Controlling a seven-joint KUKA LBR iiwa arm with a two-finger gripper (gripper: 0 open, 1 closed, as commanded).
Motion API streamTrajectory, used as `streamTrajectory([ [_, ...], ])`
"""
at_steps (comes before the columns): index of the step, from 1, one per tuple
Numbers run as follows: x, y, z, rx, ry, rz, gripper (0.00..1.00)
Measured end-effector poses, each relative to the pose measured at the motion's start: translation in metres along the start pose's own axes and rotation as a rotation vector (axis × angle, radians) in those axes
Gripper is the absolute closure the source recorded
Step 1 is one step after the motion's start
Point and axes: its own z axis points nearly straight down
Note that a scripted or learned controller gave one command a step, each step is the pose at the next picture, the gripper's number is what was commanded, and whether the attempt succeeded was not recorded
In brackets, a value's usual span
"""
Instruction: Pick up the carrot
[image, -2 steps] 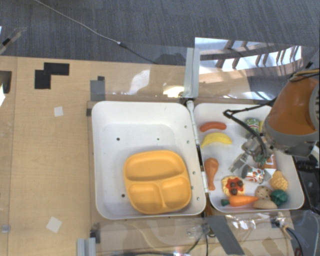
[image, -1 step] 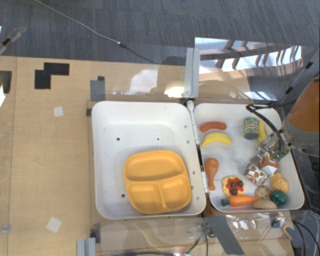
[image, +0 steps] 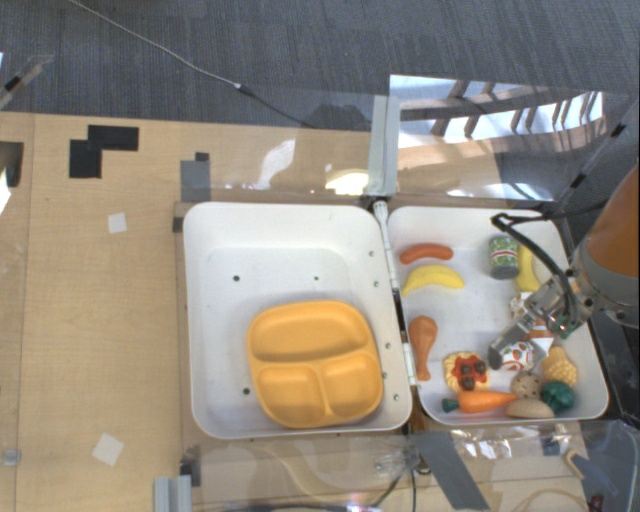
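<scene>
The orange carrot (image: 485, 402) lies along the near edge of the right bin (image: 460, 310), its green end pointing left. My gripper (image: 512, 345) hangs just above and a little right of it, over a small red and white item (image: 521, 354). The carrot is not between the fingers; it rests on the bin floor.
The right bin also holds a sausage (image: 426, 253), a banana (image: 432, 280), a chicken drumstick (image: 425, 342), a pizza slice (image: 466, 371), a green can (image: 504, 256), corn (image: 558, 367), broccoli (image: 558, 396) and a potato (image: 530, 407). A yellow divided plate (image: 313, 362) sits in the left bin (image: 230, 260).
</scene>
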Motion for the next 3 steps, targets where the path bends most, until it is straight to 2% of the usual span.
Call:
streamTrajectory([
  [1,0.042,0.025,0.071,0.006,0.011,0.032,0.00],
  [2,0.040,0.026,0.105,0.001,0.002,0.248,0.00],
  [3,0.039,0.030,0.093,-0.007,-0.004,0.242,1.00],
])
